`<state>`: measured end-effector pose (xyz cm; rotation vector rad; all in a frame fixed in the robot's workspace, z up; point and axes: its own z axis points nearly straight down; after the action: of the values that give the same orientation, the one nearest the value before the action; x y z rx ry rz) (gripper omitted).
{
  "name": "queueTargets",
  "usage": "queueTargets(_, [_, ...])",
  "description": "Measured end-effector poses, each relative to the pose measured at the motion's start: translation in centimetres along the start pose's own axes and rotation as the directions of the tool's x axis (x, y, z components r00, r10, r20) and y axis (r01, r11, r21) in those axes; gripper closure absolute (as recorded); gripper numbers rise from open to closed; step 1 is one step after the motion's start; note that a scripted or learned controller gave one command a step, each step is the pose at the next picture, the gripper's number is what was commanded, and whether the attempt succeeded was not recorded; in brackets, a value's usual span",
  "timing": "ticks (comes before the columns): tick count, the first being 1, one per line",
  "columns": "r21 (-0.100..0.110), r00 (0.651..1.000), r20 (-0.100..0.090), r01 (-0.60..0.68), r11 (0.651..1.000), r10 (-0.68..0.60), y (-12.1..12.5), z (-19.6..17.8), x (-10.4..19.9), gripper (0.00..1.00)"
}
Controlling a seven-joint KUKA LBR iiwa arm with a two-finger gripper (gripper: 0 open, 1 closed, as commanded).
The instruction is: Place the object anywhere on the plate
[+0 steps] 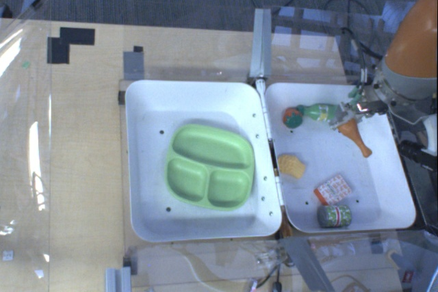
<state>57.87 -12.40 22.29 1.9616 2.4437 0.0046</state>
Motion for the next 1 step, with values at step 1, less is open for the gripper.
queueTargets(1, [0.002,0.996,-0.003,0.089,0.996,-0.089,0.22,2.67,7.16,1.00])
